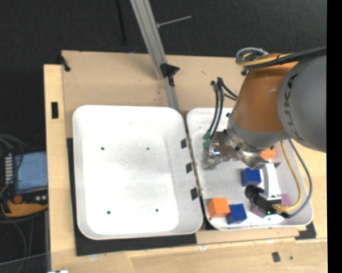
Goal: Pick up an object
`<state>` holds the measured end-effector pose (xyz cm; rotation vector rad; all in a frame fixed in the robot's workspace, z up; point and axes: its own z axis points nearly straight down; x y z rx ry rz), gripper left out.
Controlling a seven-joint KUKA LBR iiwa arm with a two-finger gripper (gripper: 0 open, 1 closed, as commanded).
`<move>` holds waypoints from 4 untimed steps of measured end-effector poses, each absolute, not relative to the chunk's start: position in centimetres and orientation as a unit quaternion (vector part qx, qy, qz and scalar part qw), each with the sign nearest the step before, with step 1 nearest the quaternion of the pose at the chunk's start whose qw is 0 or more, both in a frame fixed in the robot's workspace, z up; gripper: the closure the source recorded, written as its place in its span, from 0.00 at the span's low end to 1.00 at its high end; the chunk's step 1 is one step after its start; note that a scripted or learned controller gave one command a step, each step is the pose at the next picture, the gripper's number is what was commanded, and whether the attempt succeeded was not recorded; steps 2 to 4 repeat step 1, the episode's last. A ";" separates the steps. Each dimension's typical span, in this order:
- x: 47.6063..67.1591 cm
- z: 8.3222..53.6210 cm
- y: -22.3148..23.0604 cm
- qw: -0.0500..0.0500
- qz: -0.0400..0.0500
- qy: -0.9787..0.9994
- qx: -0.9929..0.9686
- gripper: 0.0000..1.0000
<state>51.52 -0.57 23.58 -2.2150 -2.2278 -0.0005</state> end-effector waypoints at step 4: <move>51.2 24.5 5.2 0.000 -0.002 -0.710 -0.704 1.00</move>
